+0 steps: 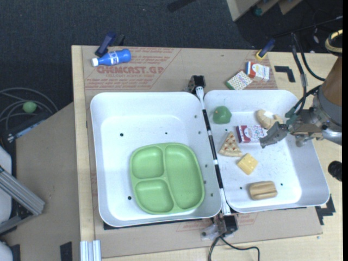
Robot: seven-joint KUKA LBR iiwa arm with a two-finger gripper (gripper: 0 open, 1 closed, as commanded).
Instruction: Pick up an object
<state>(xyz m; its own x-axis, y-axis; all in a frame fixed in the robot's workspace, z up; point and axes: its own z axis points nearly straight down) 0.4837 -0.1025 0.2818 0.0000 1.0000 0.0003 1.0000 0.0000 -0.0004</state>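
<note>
A green sectioned plate [166, 177] is seen lying in the near half of the left bin [109, 118], toward that bin's near right corner. In the right bin [310, 184], a tan bread-roll-shaped piece [262, 190] is placed close to the near edge, roughly midway along it. Just beyond it, a yellow cheese-like block [247, 163] is found, and a pizza-slice-shaped piece [230, 145] lies farther on, near the bin's left wall. A small red-and-white carton [247, 134] rests beside the slice, toward the bin's middle. The gripper [270, 138] is positioned over the middle of the right bin, just beside the carton; nothing is seen between its dark fingers, and whether they are parted or closed cannot be told. A pale, bread-like lump [265, 117] lies just beyond the gripper, and a green rounded object [221, 114] sits near the bin's far left corner. On the bench [163, 69] beyond the bins, a patterned card [238, 80], a small box [258, 70] and a blue-and-white bottle [112, 57] are laid out.
</note>
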